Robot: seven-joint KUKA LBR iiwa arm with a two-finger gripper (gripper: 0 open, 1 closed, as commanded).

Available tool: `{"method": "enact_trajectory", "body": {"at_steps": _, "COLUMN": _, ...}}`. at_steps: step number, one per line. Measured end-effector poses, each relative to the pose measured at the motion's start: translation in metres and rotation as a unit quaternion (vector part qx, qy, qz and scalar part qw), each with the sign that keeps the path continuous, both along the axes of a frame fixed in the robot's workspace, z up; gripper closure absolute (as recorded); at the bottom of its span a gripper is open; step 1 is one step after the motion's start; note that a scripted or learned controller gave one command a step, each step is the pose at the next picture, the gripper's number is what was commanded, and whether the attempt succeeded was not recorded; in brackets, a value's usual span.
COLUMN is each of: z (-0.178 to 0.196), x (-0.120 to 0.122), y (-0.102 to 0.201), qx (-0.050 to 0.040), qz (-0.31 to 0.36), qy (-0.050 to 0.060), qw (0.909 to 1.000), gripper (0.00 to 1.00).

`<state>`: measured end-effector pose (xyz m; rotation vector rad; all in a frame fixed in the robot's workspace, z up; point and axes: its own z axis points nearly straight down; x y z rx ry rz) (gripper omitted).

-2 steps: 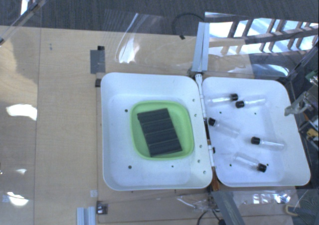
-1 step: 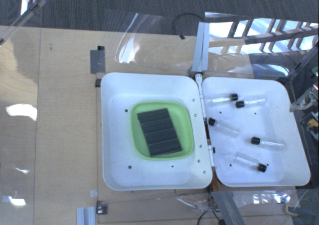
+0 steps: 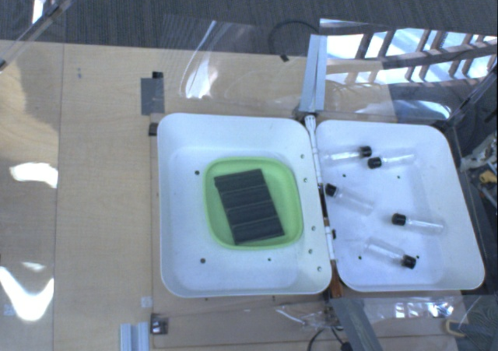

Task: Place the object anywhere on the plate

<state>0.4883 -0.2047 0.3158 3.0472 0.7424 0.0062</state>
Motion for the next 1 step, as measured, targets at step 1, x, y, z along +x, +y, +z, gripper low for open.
{"method": "enact_trajectory", "body": {"at_steps": 1, "z": -0.0307, "x": 0.0001, "y": -0.0004, "qx": 0.0016, "qz": -0.045, "qy": 0.001, "qw": 0.999, "gripper": 0.0}}
